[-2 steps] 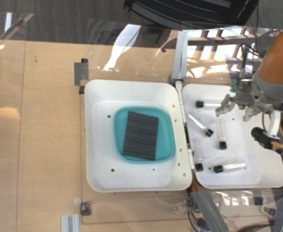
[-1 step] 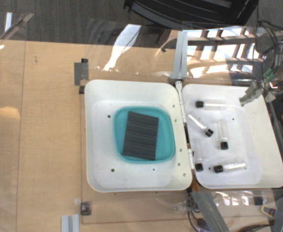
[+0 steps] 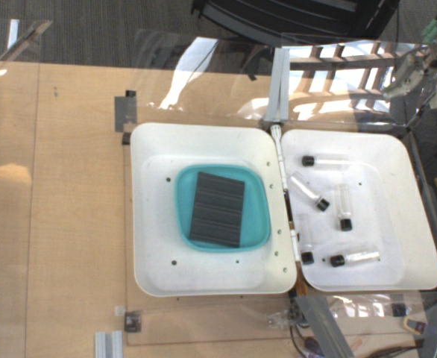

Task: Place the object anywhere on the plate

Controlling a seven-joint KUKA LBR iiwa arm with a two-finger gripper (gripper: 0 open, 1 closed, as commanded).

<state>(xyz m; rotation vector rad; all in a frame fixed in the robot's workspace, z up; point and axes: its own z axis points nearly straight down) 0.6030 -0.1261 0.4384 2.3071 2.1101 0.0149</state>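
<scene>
The dark slab (image 3: 218, 210) lies square on the teal plate (image 3: 186, 200) in the left bin (image 3: 151, 267), so nothing more needs nudging, and the gripper's state cannot be told from here.

A dark ribbed block (image 3: 218, 211) is lying flat on the teal plate (image 3: 259, 226) in the left bin (image 3: 151, 200). Several clear black-capped vials (image 3: 310, 192) are lying scattered in the right bin (image 3: 405, 222).
</scene>
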